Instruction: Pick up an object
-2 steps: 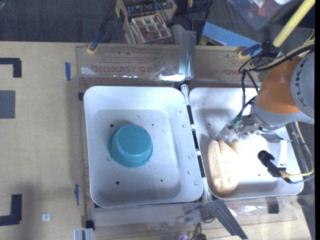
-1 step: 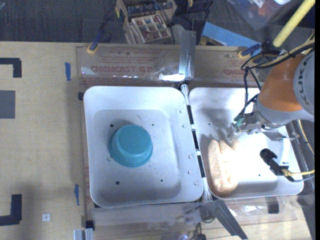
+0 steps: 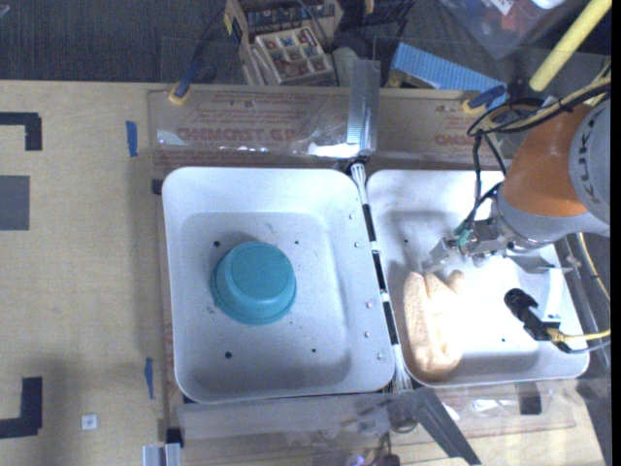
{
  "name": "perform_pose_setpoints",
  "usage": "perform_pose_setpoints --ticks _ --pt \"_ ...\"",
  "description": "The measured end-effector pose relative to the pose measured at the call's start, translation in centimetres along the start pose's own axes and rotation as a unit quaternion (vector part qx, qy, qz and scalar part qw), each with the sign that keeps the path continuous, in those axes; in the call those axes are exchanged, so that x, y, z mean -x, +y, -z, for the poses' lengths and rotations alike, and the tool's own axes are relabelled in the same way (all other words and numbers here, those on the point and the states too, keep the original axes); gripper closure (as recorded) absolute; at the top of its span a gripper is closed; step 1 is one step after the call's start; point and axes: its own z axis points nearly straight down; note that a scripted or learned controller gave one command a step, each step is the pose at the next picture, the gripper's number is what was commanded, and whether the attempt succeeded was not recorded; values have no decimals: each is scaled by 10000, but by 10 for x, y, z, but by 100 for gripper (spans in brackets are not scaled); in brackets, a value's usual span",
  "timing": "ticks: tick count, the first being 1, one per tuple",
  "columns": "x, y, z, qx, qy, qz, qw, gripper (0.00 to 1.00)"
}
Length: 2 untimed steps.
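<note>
A teal bowl [image 3: 254, 281] lies upside down in the left bin [image 3: 184, 202]. A pale tan sponge-like block [image 3: 431, 323] lies along the left side of the right bin [image 3: 408, 187], reaching its near corner. My gripper [image 3: 448, 256] hangs low in the right bin, just above the far end of the tan block. The grey arm with its orange band reaches in from the right. How the fingers stand is unclear from this angle, and nothing is visibly held.
A metal divider [image 3: 374, 250] separates the two bins. Cardboard and clear plastic wrap [image 3: 262, 134] lie behind the bins. Wooden benchtop [image 3: 78, 260] stretches to the left.
</note>
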Motion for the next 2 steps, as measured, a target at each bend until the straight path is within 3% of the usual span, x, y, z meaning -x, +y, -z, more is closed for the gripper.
perform_pose_setpoints --ticks 1,2 --pt "-7 -15 -21 -43 5 154 9999 0" --pt "-5 -14 -10 -16 4 128 9999 100"
